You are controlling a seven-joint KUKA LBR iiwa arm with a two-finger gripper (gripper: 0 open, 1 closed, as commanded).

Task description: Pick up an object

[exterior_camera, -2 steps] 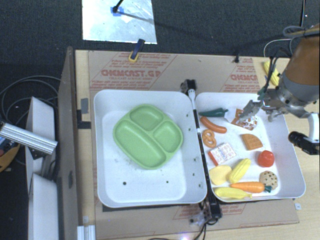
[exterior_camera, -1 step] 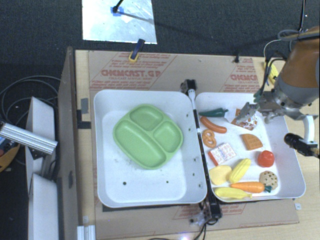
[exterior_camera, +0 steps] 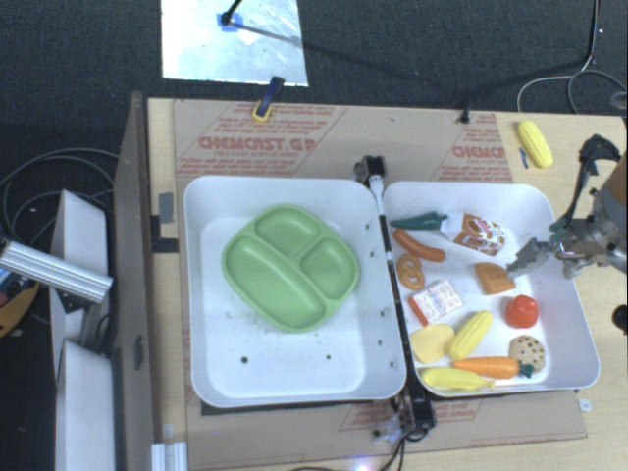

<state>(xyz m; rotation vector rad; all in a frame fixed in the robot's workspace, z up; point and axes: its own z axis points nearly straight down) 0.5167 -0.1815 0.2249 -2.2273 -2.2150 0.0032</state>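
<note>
Toy food pieces of plastic fill the right white bin, any of which could be the object to pick: a dark green pepper at the top left, an orange-red sausage below it, a brown pretzel, a red-and-white wrapped packet, a white carton with a printed label, a tan bread slice, a round red tomato, a yellow corn cob, a pale yellow wedge, a chocolate-chip cookie, an orange carrot and a yellow banana along the near wall. A second yellow corn cob lies outside on the cardboard-covered bench, beyond the bin's far right corner.

The grey arm reaches in from the right, and its gripper sits low over the bin's right half, just above the bread slice and between the carton and the tomato. Its jaws are too small and dark to tell whether they are spread or pressed together, and nothing can be seen between them.

The left white bin holds a light green divided plastic plate, tilted diagonally
</note>
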